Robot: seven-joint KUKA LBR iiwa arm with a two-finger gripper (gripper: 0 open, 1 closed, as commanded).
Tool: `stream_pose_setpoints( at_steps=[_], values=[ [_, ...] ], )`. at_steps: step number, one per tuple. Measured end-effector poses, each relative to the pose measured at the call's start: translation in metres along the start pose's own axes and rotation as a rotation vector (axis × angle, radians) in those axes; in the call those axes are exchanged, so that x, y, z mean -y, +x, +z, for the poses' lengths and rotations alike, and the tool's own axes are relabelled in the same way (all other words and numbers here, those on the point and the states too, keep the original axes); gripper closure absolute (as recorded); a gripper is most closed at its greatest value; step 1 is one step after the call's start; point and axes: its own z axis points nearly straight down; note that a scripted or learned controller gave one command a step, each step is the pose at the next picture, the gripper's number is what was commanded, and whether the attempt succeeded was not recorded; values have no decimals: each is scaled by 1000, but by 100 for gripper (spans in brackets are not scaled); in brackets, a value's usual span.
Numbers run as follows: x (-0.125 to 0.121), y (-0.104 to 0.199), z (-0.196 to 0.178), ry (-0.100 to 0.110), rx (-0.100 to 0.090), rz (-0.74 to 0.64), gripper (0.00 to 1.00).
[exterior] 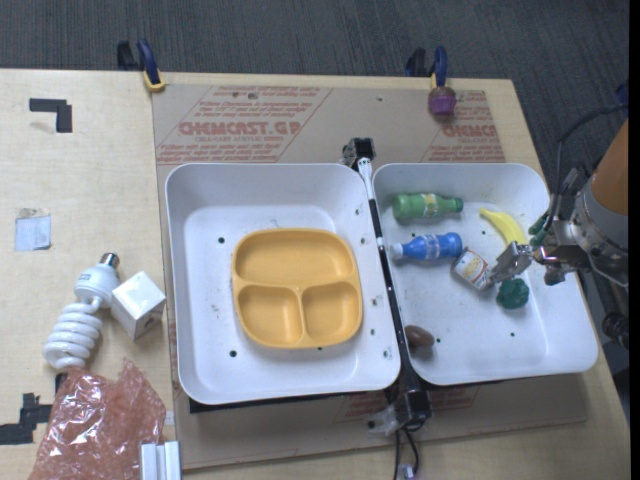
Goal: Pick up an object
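Lying in the right-hand shallow white bin (470,368), the objects on offer are scattered across its floor: a green plastic bottle with a yellow label (427,206) near the far wall, a blue plastic bottle with a white cap (427,248) just in front of it, a yellow toy banana (503,226) to their right, a small grey-and-orange foil packet (470,268) near the middle, a dark green lumpy toy (513,293) just beside the packet, and a small brown rounded piece (419,339) by the near-left corner. None of them is lifted; all rest on the bin floor.

The metal two-finger gripper (516,260) reaches in from the right edge, low over the bin, its tip between the foil packet and the green toy and close to both. Whether the jaws are spread or closed cannot be made out at this angle, and nothing is seen clamped between them.

The left-hand shallow white bin (200,268) holds a yellow-orange plastic tray with three compartments (297,288), lying flat. Both bins sit on a brown sheet printed with red lettering (240,118). On the pale wooden bench (70,178) to the left lie a white spiral light bulb (82,313), a small white cube (138,304) touching it, and crumpled pinkish clear plastic wrap (95,423).
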Motion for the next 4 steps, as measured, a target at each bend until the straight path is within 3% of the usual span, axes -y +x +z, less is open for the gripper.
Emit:
stream_pose_setpoints(
  at_steps=[1,2,3,4],
  values=[
    [-56,-3,128,0,0,2,0],
    [-34,33,155,0,0,2,0],
    [-35,33,145,-2,0,3,100],
    [-35,33,145,-1,0,3,0]
  ],
)
